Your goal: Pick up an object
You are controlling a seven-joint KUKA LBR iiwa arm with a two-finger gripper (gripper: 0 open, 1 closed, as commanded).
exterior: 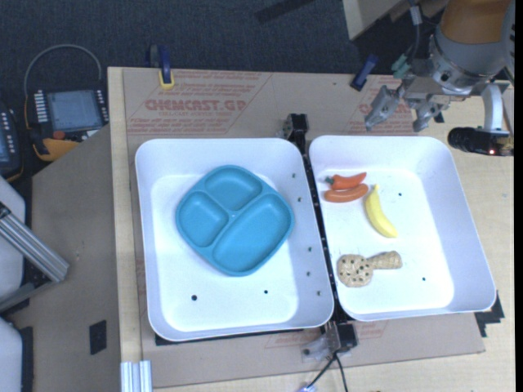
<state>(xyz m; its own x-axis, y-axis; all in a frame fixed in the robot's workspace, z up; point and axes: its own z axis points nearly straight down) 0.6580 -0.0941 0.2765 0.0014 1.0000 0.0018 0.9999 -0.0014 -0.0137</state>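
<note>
1. The gripper (402, 114) hangs above the far rim of the right bin (458, 219), fingers (377, 113) spread wide, gripping and touching nothing
2. In that bin lie a hot dog (346, 186), a banana (378, 214) and a cookie (355, 270)
3. A blue divided plate (234, 219) sits in the left bin (163, 219)

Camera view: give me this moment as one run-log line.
gripper: open, above right bin's far rim, holding nothing | right bin: hot dog, banana, cookie | left bin: blue plate
</note>
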